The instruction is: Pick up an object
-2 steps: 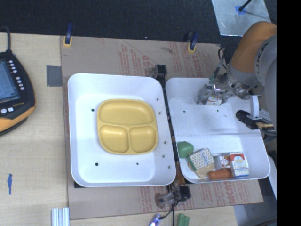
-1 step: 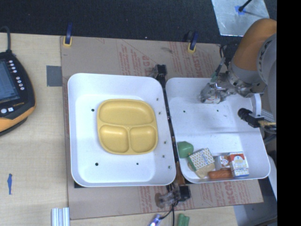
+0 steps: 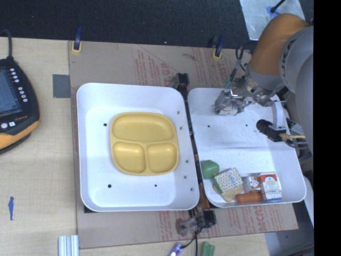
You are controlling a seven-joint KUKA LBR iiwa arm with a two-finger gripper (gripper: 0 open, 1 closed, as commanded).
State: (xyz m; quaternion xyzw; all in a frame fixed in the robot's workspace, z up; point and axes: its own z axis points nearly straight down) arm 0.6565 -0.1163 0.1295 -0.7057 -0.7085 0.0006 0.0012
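My gripper [image 3: 228, 104] hangs over the far part of the right bin [image 3: 245, 137], near its back rim. Nothing shows between the fingers. At the near end of that bin lie a green object [image 3: 209, 168], a yellow-and-white packet [image 3: 228, 180], an orange sausage-like piece [image 3: 249, 198] and a red-and-white box [image 3: 269, 185]. All of them sit well below the gripper in the view, apart from it. The left bin [image 3: 96, 143] holds a yellow divided plate [image 3: 144, 143].
A black and orange handheld pendant [image 3: 13, 105] lies at the left edge of the bench. Clamps [image 3: 77, 39] hold the brown board at the back. A black part [image 3: 269, 129] of the arm's mount overhangs the right bin's right side.
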